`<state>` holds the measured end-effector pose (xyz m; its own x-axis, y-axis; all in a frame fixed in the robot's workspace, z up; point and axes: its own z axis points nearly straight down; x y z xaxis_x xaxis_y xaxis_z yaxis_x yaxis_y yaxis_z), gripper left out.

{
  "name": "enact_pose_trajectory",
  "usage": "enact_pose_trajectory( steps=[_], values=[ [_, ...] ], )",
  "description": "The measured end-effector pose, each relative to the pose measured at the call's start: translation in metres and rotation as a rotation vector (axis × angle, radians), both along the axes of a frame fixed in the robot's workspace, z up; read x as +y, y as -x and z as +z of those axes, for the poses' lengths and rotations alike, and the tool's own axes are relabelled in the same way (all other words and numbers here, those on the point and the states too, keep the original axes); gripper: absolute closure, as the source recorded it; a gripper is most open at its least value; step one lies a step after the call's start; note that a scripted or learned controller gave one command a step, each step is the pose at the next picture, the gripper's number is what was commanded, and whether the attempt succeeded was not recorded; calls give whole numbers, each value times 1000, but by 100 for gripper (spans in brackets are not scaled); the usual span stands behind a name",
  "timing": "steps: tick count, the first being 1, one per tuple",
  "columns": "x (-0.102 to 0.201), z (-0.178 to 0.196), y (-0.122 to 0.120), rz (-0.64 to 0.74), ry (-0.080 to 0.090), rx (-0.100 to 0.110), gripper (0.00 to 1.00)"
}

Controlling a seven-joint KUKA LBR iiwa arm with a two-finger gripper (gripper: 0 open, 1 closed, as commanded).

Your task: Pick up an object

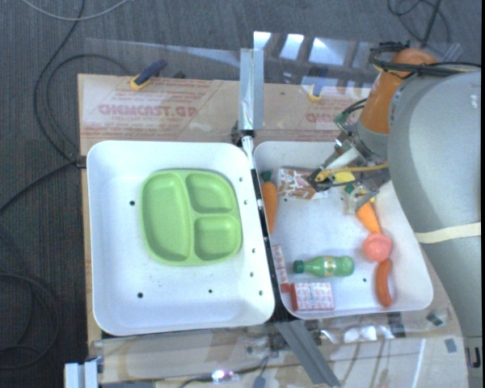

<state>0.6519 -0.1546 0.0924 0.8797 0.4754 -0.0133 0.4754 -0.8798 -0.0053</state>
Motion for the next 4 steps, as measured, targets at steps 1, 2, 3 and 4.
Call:
enact_pose_trajectory(
  steps=[1, 2, 3, 4],
  values=[
    [-5, -3, -4, 296, 1, 6, 0],
    [-22, -4, -10, 556, -34, -8, 0],
    [-31, -4, -19, 622, -58, 8, 0],
    [-35, 5, -21, 627, -35, 1, 100]
  ],
)
